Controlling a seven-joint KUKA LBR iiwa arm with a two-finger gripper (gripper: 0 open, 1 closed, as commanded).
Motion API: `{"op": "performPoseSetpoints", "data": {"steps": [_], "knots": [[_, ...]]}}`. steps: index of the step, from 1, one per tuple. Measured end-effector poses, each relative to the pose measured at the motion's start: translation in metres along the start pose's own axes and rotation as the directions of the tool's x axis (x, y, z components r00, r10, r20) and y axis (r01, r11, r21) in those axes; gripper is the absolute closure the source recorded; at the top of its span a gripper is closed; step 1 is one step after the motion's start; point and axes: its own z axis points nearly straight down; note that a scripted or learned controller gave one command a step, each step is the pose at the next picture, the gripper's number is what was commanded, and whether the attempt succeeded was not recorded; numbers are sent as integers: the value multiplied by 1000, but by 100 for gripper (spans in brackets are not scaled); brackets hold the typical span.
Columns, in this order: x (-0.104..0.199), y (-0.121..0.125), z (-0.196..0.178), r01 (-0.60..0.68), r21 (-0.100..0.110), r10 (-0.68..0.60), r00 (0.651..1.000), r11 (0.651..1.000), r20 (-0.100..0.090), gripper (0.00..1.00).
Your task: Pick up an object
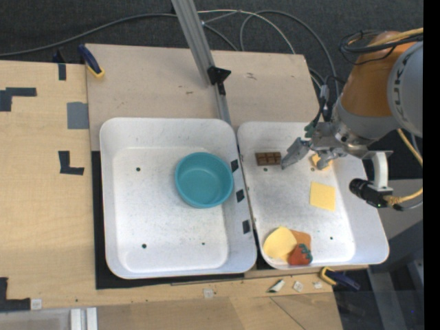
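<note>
My gripper (309, 158) hangs over the upper part of the right bin (357, 243), its two fingers spread apart and open with nothing between them. The left finger (295, 152) points toward a small brown chocolate bar (268, 159) lying just to its left. A flat yellow cheese square (323, 196) lies below the gripper. Near the bin's front edge sit a round yellow piece (278, 243), an orange piece (302, 238) and a small red fruit (300, 256), all bunched together.
The left bin (130, 205) holds a blue bowl (203, 179) near its right side. A grey pole (196, 29) slants down to the gap between the bins. Cables (275, 29) run behind the bench, and small clips (297, 285) lie at the front edge.
</note>
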Motion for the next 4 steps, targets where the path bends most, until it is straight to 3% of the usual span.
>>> {"op": "performPoseSetpoints", "data": {"steps": [1, 3, 4], "knots": [[0, 0, 0, 0, 0, 0, 1000, 1000, 0, 0], [10, -9, 111, -1, 6, 1, 1000, 1000, 0, 0], [11, -7, 98, 0, 2, 0, 1000, 1000, 0, 100]]}}
